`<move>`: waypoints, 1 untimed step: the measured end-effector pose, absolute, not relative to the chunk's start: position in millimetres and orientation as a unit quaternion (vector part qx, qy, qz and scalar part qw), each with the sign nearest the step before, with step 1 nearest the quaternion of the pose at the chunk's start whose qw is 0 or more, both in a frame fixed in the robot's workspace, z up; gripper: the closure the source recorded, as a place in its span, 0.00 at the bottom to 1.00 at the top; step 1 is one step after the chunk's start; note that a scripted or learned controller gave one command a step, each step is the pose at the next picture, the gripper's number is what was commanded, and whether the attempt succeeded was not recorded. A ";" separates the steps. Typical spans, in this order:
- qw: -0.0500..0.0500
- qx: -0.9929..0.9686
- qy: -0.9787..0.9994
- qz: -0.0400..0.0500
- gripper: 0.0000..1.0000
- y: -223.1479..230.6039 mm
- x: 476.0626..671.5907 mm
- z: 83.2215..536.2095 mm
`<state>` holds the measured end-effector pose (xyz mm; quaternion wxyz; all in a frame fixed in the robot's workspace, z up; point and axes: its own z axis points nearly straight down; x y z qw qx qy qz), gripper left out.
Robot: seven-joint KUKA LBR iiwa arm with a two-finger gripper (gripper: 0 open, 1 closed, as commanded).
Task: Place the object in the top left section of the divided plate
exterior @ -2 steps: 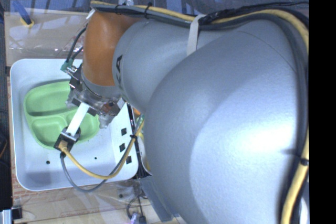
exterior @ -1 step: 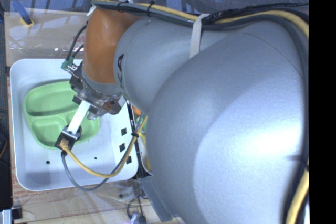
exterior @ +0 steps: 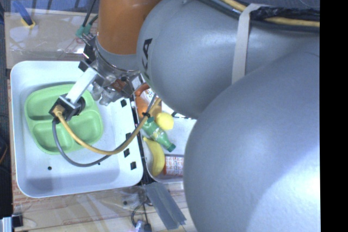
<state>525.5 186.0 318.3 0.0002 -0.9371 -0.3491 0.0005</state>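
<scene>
A green divided plate (exterior: 41,108) lies in the left white bin (exterior: 32,179), toward its upper left. My gripper (exterior: 106,89) hangs low over the left bin, just past the plate's upper right rim, under the orange band of the arm. The wrist hides whatever is beneath it, and I see no object between the gripper and the plate. In the right bin, beside the divider, lie a yellow lemon (exterior: 165,121), a green bottle (exterior: 158,137), a banana (exterior: 156,159) and an orange item (exterior: 143,98).
The big grey arm (exterior: 244,117) covers most of the right bin. A small labelled can (exterior: 174,163) peeks out beneath it near the banana. The bench's front wooden edge (exterior: 81,209) runs below the bins.
</scene>
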 end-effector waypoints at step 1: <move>0.000 -0.938 -0.347 0.004 1.00 160.7 474.8 199.2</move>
